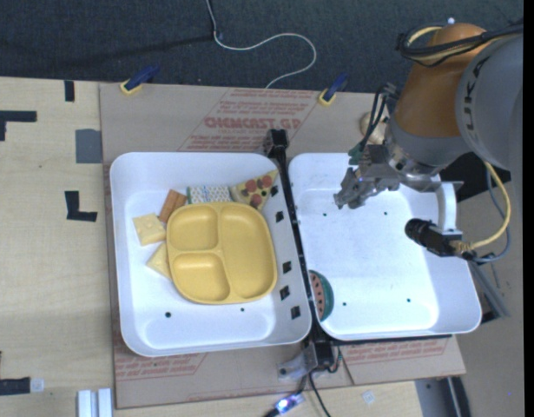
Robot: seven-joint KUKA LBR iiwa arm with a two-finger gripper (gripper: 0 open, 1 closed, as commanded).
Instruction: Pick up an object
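Note:
A yellow divided plate (pixel 221 252) lies in the left bin (pixel 132 320). Several small flat items peek out around it: a tan square (pixel 149 229), an orange-brown piece (pixel 171 204), a patterned card (pixel 207 195) and a pizza-like slice (pixel 258 187). A round green and red object (pixel 320 292) sits at the left wall of the right bin (pixel 423 311). My gripper (pixel 350 195) hangs over the upper left part of the right bin, with nothing visible between its fingers.
The grey and orange arm (pixel 449 85) reaches in from the upper right. A black cable connector (pixel 427 235) with a yellow cable hangs over the right bin's right side. Black clips (pixel 288 259) line the divider between the bins. A white cable (pixel 258 42) lies behind the bench.

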